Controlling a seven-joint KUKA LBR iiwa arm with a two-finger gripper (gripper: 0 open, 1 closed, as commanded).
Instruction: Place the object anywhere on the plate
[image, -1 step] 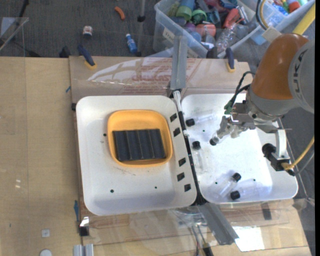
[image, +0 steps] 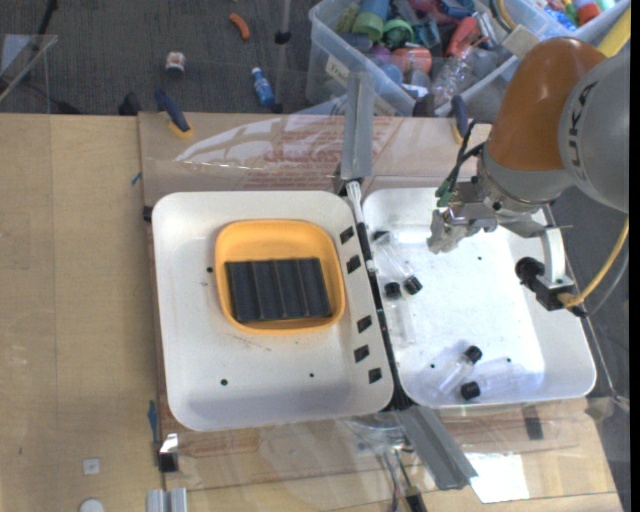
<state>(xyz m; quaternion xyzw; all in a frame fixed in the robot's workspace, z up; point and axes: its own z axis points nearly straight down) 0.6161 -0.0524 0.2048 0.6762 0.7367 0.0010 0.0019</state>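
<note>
Two shallow white bins sit side by side on the wooden counter (image: 70, 300). The left bin (image: 190, 385) carries the rounded orange plastic plate (image: 280, 232). A dark ribbed rectangular slab (image: 278, 290) lies flat on the plate, its long axis running left to right.

My end effector (image: 443, 238) hangs over the far part of the right bin (image: 565, 365), just right of the ridge where the two bins meet. I cannot tell whether it is released or clenched, and nothing can be confirmed in its grasp.

Loose items in the right bin:
- A pair of small black-capped clear pieces (image: 402, 287) lies on the bin floor, left of and nearer than my end effector, close to the ridge.
- A clear vial with black ends (image: 462, 372) lies near the bin's near edge, well apart from my end effector. It is too small to read its long axis.

Judgement: the task's thing is most likely one of these loose items, and the black-capped pair is the closer candidate. On that reading no pick has been made.

The governing relation is that the plate lies to the left of my end effector, across the ridge. Any carry must clear that ridge. The slab covers the plate's middle, so a bare strip along its rim looks the safer landing.
</note>
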